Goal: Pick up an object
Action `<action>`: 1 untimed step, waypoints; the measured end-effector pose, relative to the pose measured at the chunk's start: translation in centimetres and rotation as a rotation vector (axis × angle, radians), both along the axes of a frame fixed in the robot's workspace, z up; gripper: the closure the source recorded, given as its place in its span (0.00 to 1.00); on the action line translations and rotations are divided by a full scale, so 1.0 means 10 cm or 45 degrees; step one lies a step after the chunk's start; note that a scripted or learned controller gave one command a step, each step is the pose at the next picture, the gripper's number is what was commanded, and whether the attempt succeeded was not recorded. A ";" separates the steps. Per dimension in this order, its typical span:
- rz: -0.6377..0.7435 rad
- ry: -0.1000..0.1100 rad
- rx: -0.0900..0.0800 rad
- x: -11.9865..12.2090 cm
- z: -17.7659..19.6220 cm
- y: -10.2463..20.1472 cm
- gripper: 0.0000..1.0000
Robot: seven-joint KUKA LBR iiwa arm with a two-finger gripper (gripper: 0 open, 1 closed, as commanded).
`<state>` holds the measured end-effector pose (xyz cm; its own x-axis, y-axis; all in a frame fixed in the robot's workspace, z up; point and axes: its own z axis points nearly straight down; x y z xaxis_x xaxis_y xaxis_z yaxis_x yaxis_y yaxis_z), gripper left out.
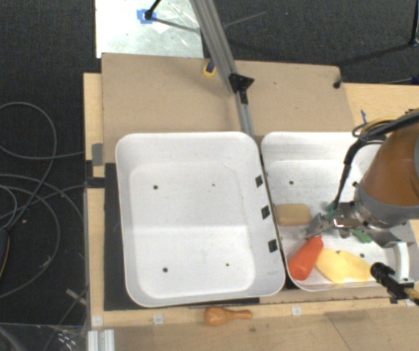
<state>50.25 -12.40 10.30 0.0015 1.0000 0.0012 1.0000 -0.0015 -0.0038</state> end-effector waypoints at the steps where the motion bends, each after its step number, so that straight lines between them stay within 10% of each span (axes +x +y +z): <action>1: 0.001 -0.004 -0.001 0.00 -0.13 0.00 0.00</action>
